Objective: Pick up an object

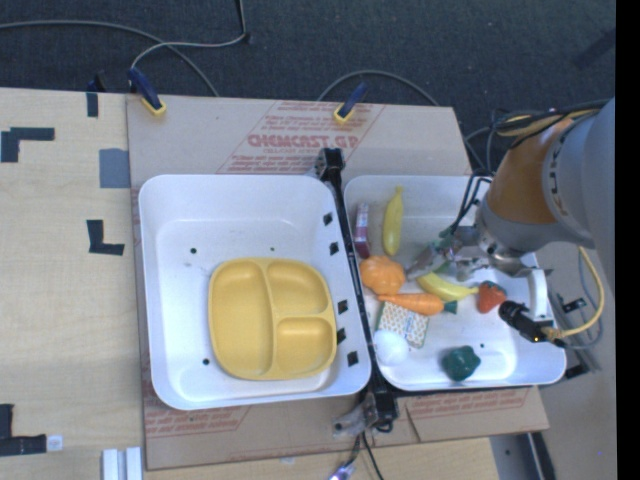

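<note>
Toy foods crowd the right white plastic bin [520,373], where the end effector [447,253] sits low above a short yellow banana [447,287]; whether it is apart or together is hard to make out. Just left lie an orange carrot [412,303] and a round orange fruit [381,273]. A yellow divided plate [270,318] fills the left white bin [175,228].
</note>
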Controlling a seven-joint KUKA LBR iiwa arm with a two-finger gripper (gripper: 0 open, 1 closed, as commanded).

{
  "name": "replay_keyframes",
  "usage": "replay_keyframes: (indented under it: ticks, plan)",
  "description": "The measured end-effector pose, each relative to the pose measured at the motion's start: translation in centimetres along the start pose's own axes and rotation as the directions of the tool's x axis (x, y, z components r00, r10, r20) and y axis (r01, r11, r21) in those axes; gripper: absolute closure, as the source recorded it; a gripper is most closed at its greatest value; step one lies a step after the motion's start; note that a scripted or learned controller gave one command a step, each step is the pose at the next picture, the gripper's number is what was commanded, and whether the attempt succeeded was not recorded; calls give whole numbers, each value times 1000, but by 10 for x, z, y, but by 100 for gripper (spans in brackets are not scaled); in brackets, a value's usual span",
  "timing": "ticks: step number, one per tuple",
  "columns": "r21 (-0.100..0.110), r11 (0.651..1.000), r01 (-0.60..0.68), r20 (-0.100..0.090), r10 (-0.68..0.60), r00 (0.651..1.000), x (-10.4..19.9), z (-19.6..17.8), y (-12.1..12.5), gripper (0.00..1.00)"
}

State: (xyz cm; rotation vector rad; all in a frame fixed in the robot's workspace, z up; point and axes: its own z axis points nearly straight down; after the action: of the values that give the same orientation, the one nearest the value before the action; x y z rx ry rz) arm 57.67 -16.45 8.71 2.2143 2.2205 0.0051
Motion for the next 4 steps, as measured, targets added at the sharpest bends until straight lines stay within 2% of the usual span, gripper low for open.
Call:
replay_keyframes:
  ticks: [1,2,3,4]
  plan:
    - [0,1000,-2,2,2,1000,21,0,-23,0]
    - [0,1000,-3,1,3,1000,39,0,-57,0]
    - [2,1000,-1,0,1,1000,50,1,-4,0]
    - [1,1000,-1,2,1,1000,49,-9,-4,100]
